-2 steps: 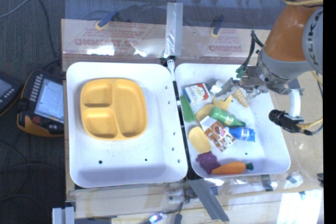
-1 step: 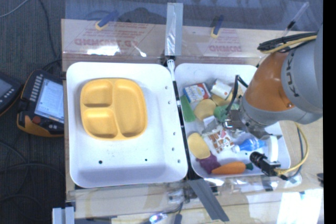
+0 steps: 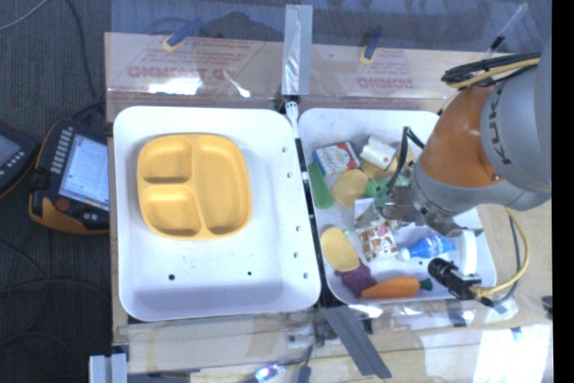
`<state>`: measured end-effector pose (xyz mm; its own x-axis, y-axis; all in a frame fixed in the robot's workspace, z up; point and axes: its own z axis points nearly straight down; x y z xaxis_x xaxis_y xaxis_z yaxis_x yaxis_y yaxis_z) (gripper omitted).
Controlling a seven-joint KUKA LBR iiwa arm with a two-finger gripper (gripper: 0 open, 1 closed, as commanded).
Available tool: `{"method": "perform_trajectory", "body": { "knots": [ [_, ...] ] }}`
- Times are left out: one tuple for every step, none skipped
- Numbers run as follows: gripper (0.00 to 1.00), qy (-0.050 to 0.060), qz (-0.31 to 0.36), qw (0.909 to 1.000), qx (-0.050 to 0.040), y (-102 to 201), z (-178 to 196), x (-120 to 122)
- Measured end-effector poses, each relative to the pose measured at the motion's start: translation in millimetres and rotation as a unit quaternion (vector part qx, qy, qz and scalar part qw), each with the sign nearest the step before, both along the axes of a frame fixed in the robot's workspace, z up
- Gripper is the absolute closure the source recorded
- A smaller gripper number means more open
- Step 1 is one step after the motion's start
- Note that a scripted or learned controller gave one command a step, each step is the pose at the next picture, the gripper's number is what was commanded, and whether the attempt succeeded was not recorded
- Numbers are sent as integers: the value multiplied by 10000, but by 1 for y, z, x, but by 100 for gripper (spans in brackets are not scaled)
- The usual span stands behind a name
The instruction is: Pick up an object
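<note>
Clutter crowds the right bin (image 3: 309, 126), which takes up the centre right of the frame: a small red and white carton (image 3: 335, 159) lies at its upper left, a white block-like item (image 3: 378, 150) sits just right of that, and a yellow-green round fruit (image 3: 351, 187) rests below the carton beside a dark green stick-shaped object (image 3: 319, 189) that runs along the bin's left wall. Lower down, a pale yellow oval piece (image 3: 340, 248) lies near the left wall, a purple item (image 3: 358, 281) touches its lower edge, and an orange carrot (image 3: 391, 288) stretches along the bottom wall next to the purple one. A red-and-white printed packet (image 3: 378, 241) lies in the middle, with a blue and clear plastic bottle (image 3: 425, 246) just to its right. The left bin (image 3: 215, 291) fills the centre left and bears a yellow divided plate (image 3: 193, 185) in its upper half. A teach pendant (image 3: 70, 178) rests on the floor at the far left edge. The grey arm (image 3: 502, 139), with its orange band, reaches in from the right and covers the right bin's upper right part. The gripper (image 3: 387, 204) hangs over the middle of the clutter, just above the packet and beside the round fruit; whether it is spread or pressed together cannot be told, and nothing can be seen pinched in it.
</note>
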<state>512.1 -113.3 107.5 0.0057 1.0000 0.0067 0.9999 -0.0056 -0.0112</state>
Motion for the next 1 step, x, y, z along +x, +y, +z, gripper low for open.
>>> {"method": "perform_trajectory", "body": {
  "knots": [
    [100, -24, 286, 9996, -45, 29, 91, 90]
  ]
}}
